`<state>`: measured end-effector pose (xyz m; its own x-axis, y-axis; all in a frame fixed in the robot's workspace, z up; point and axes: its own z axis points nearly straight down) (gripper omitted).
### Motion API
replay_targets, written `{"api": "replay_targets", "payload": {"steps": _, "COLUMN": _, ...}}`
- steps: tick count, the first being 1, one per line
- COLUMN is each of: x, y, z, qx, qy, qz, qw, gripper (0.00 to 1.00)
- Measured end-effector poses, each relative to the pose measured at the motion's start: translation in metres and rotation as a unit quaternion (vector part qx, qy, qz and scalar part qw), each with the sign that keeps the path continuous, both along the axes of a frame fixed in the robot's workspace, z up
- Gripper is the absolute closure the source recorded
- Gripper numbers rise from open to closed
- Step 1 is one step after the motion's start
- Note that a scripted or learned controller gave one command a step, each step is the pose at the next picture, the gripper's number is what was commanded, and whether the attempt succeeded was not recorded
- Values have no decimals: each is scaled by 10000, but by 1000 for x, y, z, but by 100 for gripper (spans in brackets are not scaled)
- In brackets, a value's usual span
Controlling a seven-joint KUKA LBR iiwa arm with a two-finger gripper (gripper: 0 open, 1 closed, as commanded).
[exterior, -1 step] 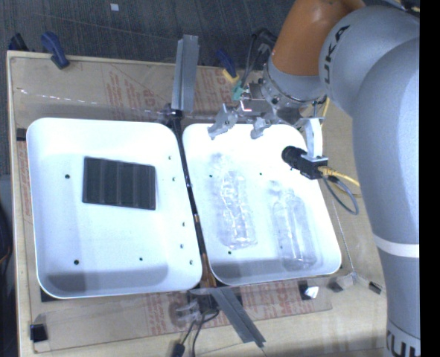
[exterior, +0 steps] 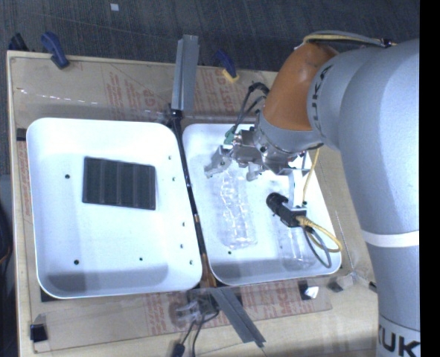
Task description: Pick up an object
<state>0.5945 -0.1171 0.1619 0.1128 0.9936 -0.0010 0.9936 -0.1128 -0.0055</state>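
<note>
Two white bins sit side by side on the tabletop (exterior: 93, 88). At nine o'clock, the left bin (exterior: 48, 199) holds a dark ribbed block (exterior: 119, 183). Over the right bin (exterior: 220, 270), the claw (exterior: 234, 162) hangs just above a clear plastic bottle (exterior: 234, 210); its grip state cannot be told.

Bench (exterior: 93, 88) with two white bins (exterior: 48, 199).
</note>
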Motion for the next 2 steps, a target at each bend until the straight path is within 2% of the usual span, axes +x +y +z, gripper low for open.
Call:
{"api": "replay_targets", "payload": {"steps": 1, "x": -18, "y": -11, "z": -69, "qx": -3, "qy": -30, "qz": -672, "qw": 9977, "gripper": 0}}
{"api": "replay_targets", "payload": {"steps": 2, "x": 5, "y": -57, "z": -19, "qx": 4, "qy": -19, "qz": -804, "qw": 9968, "gripper": 0}}
